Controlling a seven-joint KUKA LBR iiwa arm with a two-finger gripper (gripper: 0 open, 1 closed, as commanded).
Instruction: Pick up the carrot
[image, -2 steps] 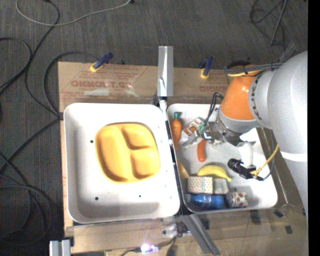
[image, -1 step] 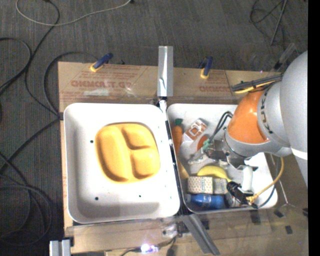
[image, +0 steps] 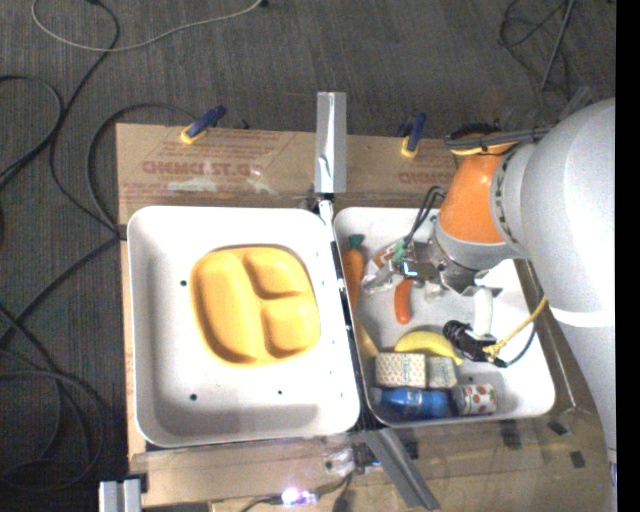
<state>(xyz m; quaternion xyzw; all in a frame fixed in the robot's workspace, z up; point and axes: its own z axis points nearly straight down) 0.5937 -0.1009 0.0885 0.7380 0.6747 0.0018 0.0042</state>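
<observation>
A yellow three-compartment plastic tray is lying in the left white bin. The long orange carrot is lying along the right white bin's left wall, while the two-finger gripper is hovering beside it, jaw state indiscernible. The gripper is risking closing on the neighbouring small orange-red piece instead.

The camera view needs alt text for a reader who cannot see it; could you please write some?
Seen from above, a grey-and-orange robot arm reaches into the right white bin, where a carrot lies among a banana and other small items. The left white bin holds a yellow divided tray.
</observation>
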